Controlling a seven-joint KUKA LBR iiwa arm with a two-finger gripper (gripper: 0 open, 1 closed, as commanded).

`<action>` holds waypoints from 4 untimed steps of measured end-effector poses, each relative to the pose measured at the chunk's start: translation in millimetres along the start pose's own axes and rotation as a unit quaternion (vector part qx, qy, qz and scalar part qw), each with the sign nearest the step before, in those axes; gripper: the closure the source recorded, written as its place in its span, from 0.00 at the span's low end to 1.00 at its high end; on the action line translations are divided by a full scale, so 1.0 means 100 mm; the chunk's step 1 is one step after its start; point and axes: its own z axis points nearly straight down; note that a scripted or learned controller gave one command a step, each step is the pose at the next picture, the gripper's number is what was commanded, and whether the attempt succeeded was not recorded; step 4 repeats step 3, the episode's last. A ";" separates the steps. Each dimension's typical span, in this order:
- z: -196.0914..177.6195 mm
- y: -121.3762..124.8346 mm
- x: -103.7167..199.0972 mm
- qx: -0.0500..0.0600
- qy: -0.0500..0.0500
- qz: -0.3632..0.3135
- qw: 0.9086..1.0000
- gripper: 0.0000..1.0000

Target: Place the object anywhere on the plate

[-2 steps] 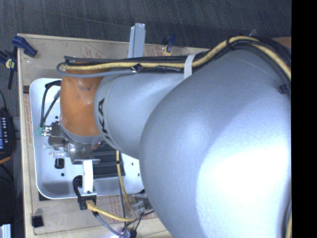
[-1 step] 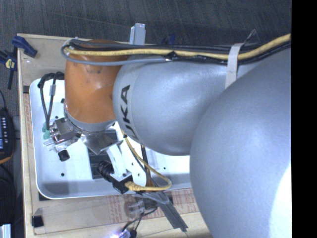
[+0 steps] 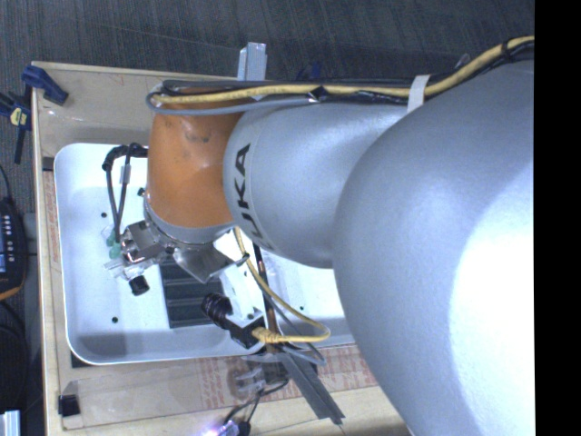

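The arm (image 3: 381, 207) covers the white bin (image 3: 77, 243); finger state cannot be told.

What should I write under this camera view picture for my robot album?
A big grey arm with an orange band reaches from the right over a shallow white bin.

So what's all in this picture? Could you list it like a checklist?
Surface: white bin on a wooden bench.
Job's things: plate and object hidden or too unclear to tell.
Clutter: small dark bit on the bin floor.
Hand: hand low over the bin; fingers unclear.
Cables: yellow cable along the arm; black loop by the wrist.
Surroundings: blue clamp at the bench corner; dark floor.
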 end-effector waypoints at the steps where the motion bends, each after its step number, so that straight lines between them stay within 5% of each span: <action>1: 0.31 -0.35 -0.75 -0.001 0.001 0.089 0.996 1.00; 2: 0.27 -0.04 -1.08 -0.001 0.001 0.181 0.983 1.00; 3: 1.22 0.39 -0.83 -0.005 0.004 0.366 0.931 1.00; 4: 1.22 0.39 -0.83 -0.005 0.004 0.366 0.931 1.00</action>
